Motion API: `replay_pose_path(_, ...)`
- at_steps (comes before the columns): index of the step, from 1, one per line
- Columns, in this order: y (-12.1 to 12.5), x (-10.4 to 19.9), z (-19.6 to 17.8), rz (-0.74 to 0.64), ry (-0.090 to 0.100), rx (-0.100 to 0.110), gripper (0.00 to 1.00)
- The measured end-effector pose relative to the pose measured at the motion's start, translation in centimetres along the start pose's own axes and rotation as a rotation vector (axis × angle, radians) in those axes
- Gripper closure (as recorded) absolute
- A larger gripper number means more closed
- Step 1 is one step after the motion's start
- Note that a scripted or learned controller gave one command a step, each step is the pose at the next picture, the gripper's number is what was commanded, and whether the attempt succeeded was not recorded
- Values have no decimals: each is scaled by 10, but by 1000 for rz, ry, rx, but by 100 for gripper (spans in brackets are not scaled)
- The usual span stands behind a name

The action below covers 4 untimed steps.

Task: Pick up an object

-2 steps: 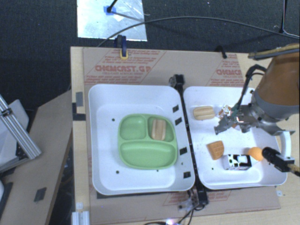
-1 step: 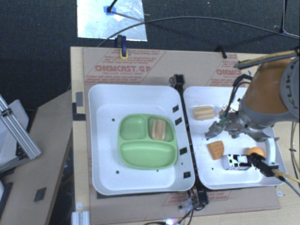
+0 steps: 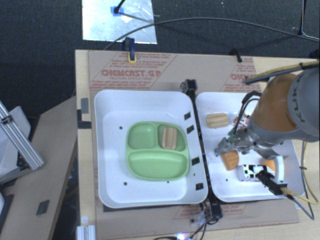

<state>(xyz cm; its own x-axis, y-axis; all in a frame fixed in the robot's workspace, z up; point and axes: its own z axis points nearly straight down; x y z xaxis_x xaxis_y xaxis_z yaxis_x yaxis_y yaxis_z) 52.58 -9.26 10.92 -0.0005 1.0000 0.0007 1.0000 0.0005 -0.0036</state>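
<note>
My gripper (image 3: 226, 147) hangs low over the left half of the right bin (image 3: 216, 186), with the grey wrist and orange band behind it to the right. Just below its tip, on the bin floor, lies an orange-tan wedge (image 3: 230, 160), touching or nearly touching the gripper. A pale tan bread roll (image 3: 217, 120) sits further back in the same bin, apart from the gripper. Another orange piece (image 3: 269, 164) shows partly from under the wrist on the right.
The left bin (image 3: 107, 134) holds a green divided plate (image 3: 150, 166), and a tan ridged piece (image 3: 169, 137) lies in its upper right compartment. A black divider with clips (image 3: 196, 134) runs between the bins. The arm covers much of the right bin's right side.
</note>
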Motion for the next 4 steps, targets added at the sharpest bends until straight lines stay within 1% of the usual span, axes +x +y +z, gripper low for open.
replay_pose_path(1, 0, 0, 26, 0, 0, -2, 0)
replay_pose_path(2, 1, 0, 15, 1, -1, -5, 100)
replay_pose_path(3, -1, 2, -29, -3, -1, -8, 100)
replay_pose_path(4, -5, -4, -76, -2, -2, -9, 100)
